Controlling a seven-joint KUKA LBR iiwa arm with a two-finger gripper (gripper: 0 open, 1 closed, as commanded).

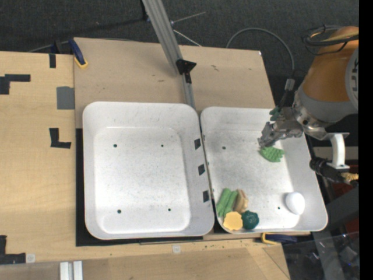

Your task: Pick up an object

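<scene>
Green leafy toy [271, 153] lying in the right bin [233, 134], toward its far right part, just under the gripper [269, 137]. Gripper down low, touching or almost touching the toy's upper edge; whether open or closed, impossible to tell from this angle. Grey arm [326, 74] with orange band reaching in from the right. Near the front edge of the same bin, a cluster: green pod [225, 200], tan piece [240, 201], yellow piece [232, 220], dark teal piece [250, 219]. White ball [294, 202] in the front right corner, well apart. Left bin [140, 112] alongside.
</scene>
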